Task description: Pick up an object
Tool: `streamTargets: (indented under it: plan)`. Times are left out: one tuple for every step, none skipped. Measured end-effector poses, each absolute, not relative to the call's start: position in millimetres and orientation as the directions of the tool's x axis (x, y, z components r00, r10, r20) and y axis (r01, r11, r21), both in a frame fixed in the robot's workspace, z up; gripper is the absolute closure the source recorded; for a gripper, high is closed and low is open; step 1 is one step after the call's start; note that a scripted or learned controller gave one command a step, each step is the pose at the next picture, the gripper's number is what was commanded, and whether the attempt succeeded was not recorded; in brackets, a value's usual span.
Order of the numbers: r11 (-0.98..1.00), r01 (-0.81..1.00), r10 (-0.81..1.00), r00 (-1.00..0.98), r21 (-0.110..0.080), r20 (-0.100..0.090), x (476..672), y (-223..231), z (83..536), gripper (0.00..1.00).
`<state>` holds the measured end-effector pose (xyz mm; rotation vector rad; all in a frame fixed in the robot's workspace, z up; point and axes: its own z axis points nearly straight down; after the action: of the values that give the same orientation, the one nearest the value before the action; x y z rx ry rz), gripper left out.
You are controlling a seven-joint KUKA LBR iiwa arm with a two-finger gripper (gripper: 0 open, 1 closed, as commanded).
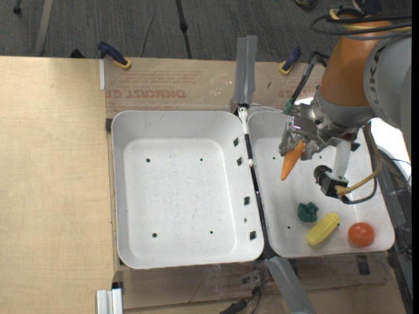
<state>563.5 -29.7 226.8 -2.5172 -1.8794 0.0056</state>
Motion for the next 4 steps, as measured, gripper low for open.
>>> streamTargets:
  plan:
    - [-0.284, 0.959, 0.959, 0.284, -0.002, -0.003, 563.5, -30, 227, 0.0]
    - [-0.351, 0.936, 0.936, 0.351, -0.004, -0.003, 519.2, -109, 187, 0.0]
    - [-0.719, 0.695, 0.695, 0.719, -0.002, -0.004, 601.2, -98, 91, 0.0]
    - [-0.547, 0.837, 0.837, 0.547, -0.005, -0.002, 484.8, -117, 91, 0.0]
